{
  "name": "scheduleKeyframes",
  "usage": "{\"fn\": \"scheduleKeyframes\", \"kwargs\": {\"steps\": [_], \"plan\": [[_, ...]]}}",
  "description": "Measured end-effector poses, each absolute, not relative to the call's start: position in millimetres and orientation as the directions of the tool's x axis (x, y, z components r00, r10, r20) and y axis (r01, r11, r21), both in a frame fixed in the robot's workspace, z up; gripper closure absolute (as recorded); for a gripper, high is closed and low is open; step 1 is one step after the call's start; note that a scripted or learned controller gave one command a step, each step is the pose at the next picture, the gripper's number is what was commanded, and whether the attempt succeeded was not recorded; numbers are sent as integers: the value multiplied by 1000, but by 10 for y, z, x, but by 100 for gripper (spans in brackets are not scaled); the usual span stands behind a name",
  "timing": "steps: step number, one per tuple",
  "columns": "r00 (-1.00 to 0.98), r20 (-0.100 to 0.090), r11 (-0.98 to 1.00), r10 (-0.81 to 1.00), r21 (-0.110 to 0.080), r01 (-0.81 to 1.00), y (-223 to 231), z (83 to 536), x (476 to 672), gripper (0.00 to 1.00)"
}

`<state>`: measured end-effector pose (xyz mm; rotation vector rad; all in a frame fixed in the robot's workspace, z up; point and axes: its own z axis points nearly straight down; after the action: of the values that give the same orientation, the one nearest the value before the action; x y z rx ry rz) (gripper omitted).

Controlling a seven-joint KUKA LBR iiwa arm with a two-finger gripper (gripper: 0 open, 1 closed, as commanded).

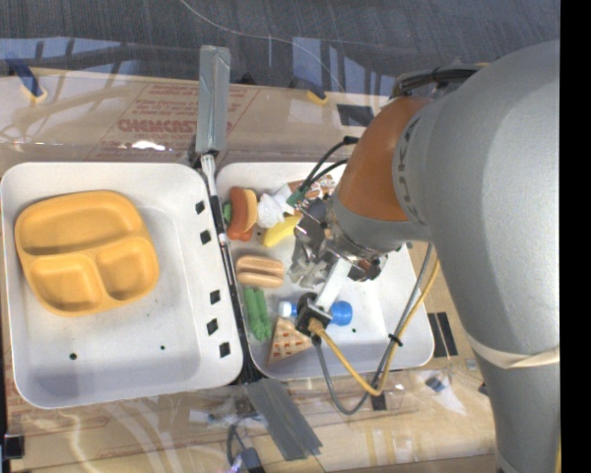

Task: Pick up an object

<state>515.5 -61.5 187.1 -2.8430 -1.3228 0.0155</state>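
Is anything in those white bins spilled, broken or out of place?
Nothing stands out. The yellow divided plate lies flat in the left bin; the hot dog, pizza slice and other toy food lie jumbled inside the right bin.

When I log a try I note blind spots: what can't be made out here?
All in the camera view:
- claw: mostly under the wrist; whether it holds anything cannot be told.
- right bin: much of its right side is covered by the arm.
- blue thing: partly behind the robot's fittings; kind unclear.
- white thing: too small to name.
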Motion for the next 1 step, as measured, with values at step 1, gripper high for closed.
{"fn": "scheduleKeyframes", "kwargs": {"steps": [1], "plan": [[643,-6,-644,765,-10,765,-784,1872,5037,100]]}}
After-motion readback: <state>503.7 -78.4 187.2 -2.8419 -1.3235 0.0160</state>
